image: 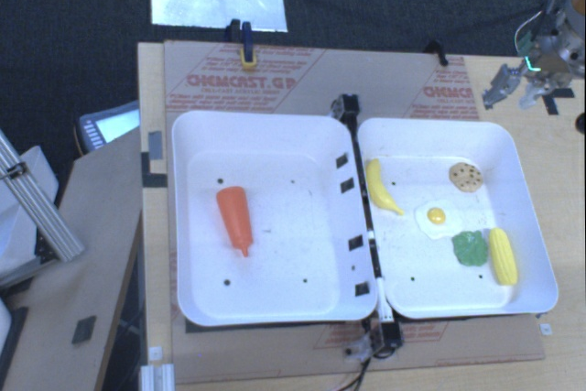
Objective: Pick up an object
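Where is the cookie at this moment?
The cookie lies in the right bin, near its far right corner, just up and right of the fried egg.

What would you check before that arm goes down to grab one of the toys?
1. Gripper above and outside the bins, free to descend: ok.
2. Jaws open or shut: cannot tell, too small.
3. Nothing already held: ok, nothing shows between the jaws.
4. Nearest targets in the right bin: cookie, egg, banana, each lying apart: ok.
5. Corn touches the green leaf: not ok for a clean grab.
6. Carrot alone in the left bin: ok.
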Controlling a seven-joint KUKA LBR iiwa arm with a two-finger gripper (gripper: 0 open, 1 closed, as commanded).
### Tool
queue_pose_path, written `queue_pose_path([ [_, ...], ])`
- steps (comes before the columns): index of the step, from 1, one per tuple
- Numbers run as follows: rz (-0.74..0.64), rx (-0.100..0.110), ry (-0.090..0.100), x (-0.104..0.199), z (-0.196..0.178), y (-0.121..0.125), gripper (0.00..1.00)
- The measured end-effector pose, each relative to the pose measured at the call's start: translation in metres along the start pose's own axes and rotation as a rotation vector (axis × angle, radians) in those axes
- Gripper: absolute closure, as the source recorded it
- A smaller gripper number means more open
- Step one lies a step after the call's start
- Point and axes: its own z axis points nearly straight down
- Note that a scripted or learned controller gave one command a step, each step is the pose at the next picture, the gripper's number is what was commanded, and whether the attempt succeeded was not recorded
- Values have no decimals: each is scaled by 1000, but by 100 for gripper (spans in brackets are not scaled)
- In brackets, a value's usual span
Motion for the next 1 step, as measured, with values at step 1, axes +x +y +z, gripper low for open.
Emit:
queue_pose_path([
  [1, -4, 3, 3, 57, -11, -42, 0],
])
